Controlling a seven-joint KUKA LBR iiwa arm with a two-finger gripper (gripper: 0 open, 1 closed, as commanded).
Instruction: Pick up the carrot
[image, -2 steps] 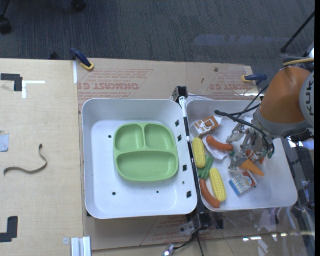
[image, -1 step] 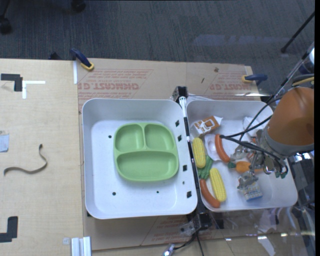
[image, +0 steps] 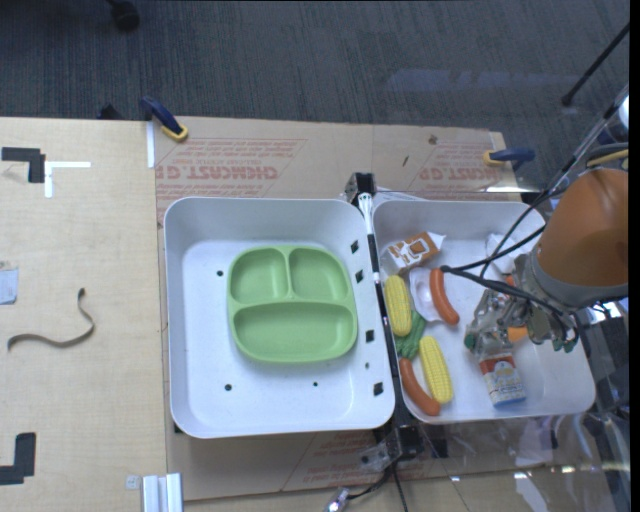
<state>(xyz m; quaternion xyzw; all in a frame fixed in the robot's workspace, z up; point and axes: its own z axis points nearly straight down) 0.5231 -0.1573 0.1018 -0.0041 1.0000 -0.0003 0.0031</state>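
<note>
We saw the carrot (image: 418, 388) in the right bin (image: 548, 385), near its front left corner and close to the wall between the two bins. It lay flat. Its long side ran from the back left to the front right. What looked like its green top (image: 408, 342) pointed to the back, and its orange tip pointed to the front.

A yellow corn cob (image: 434, 368) lay right beside the carrot, touching its right side. A second corn cob (image: 398, 305) lay just behind the green top. An orange-red sausage (image: 443, 297) lay a bit farther back, and a small packet (image: 413, 250) lay behind that. A little bottle (image: 503, 382) lay to the right.

The pincer (image: 492, 332) hung over the middle of the right bin, just behind the bottle and apart from the carrot. We could not tell if it was open or closed.

The left bin (image: 190, 300) held a green plate (image: 293, 305).
</note>
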